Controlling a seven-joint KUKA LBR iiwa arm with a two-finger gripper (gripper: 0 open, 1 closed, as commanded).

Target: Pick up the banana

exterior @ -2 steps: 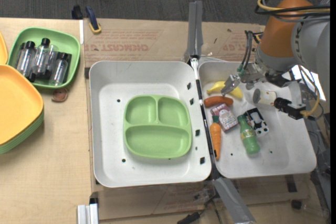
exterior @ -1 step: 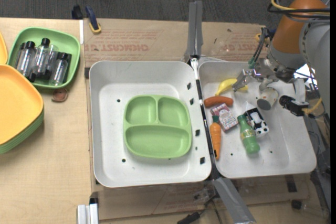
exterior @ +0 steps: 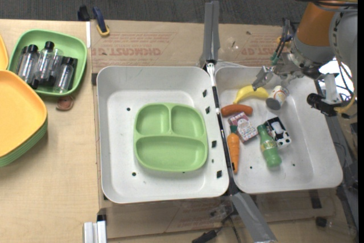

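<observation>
Below a carrot and bottle, the banana was seen untouched, the gripper, fingers spread, lowered just beside its upper end from the right.

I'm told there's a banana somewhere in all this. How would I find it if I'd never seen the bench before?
Start at the right-hand white bin, the one crowded with small items. Look to its far end, where the arm's pincer hangs, and the banana lies just beneath it. It is the only yellow, curved piece there, just beyond the reddish sausage and left of a small grey-and-white cylinder.
</observation>
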